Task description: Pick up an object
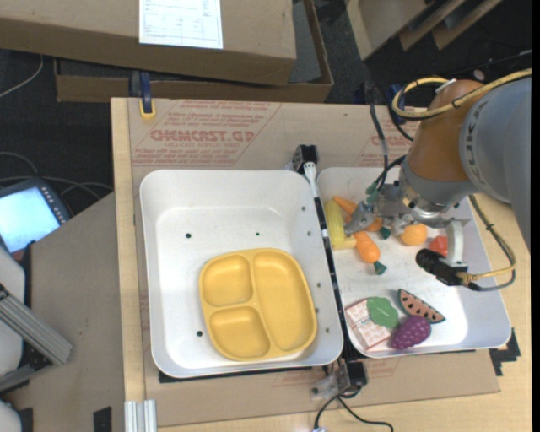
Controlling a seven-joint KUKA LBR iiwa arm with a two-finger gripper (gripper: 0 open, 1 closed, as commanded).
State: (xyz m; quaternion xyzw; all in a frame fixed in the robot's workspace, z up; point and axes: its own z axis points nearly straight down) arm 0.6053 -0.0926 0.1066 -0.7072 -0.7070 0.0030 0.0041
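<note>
arm (472, 126) — reaching in from right | wrist bent down | orange band above wrist

The arm (472, 126) ran off the frame's right edge, its wrist covering the gripper (403, 218) and part of the right bin (489, 329).

Red print reading "CHEMCAST GP" stands on the brown paper-covered bench top (215, 135), far of the bins; the white sheet (180, 20) on the far cardboard box is unreadable
</note>
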